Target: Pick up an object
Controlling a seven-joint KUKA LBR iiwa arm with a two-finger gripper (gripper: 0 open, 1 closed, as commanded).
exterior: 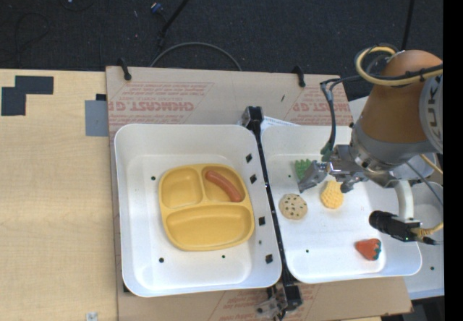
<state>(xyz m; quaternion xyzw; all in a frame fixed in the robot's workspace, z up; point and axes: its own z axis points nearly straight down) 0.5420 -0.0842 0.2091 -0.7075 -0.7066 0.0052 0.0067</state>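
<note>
In the right bin (318, 269) lie a round cookie (293, 206), a yellow bumpy fruit (332, 197), a green leafy piece (304, 166) and a red strawberry (368, 248). My gripper (329, 175) hangs low over the upper middle of that bin, right above the yellow fruit and beside the green piece. Its grey fingers (312, 178) point down and left. Nothing shows clearly between them. The left bin (134, 168) holds a yellow divided plate (206, 225) with a sausage (224, 184) in its top right compartment.
The grey arm with its orange band (405, 88) fills the upper right side over the right bin. A black divider (264, 197) runs between the two bins. Cables loop near the arm's wrist. Wooden bench surface lies to the left.
</note>
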